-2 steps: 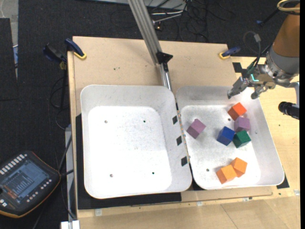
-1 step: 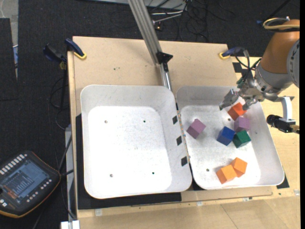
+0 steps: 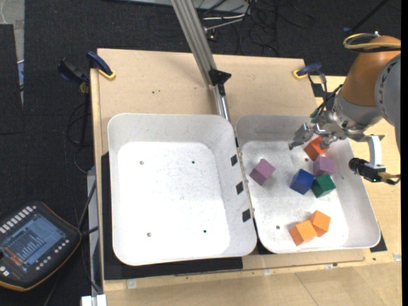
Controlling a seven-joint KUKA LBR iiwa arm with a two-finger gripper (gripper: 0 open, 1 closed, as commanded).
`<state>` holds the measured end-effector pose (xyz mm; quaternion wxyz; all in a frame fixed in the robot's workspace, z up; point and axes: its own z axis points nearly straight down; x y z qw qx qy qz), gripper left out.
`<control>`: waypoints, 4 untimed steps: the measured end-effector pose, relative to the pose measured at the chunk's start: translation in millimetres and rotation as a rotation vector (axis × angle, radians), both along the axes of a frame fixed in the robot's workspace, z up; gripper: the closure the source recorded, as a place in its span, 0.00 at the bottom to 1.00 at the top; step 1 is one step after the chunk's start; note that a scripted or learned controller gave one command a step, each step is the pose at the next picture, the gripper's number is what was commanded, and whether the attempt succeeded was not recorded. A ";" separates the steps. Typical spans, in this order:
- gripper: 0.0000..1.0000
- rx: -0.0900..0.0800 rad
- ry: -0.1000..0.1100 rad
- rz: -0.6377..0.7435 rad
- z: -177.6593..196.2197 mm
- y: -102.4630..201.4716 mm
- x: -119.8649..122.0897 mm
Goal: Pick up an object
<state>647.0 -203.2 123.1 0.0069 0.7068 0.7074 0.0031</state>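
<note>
My gripper (image 3: 311, 138) hangs over the back of the right bin (image 3: 357, 199), on the arm that reaches in from the right. A red-orange block (image 3: 313, 150) sits directly at its tip, and the view does not let me tell whether it is gripped or lying on the bin floor. Just in front of that block is a pale purple block (image 3: 324, 165). A green cube (image 3: 324, 185) and a blue cube (image 3: 302, 182) touch each other below it. Another purple cube (image 3: 262, 171) stands alone to the left. Two orange blocks (image 3: 303, 232) (image 3: 320, 222) lie near the front.
The left bin (image 3: 127, 139) adjoins the right bin along a shared middle edge. A slanted metal pole (image 3: 197, 37) comes down to the back of the bins. Clamps (image 3: 101, 65) (image 3: 307, 71) hold the board's back corners. A teach pendant (image 3: 32, 241) lies at the lower left.
</note>
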 end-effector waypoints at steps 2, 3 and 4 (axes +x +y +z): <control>1.00 0.003 0.008 0.001 53.2 -0.7 4.2; 1.00 0.003 0.006 0.002 107.5 -0.9 5.8; 1.00 0.003 0.005 0.003 165.5 5.0 15.6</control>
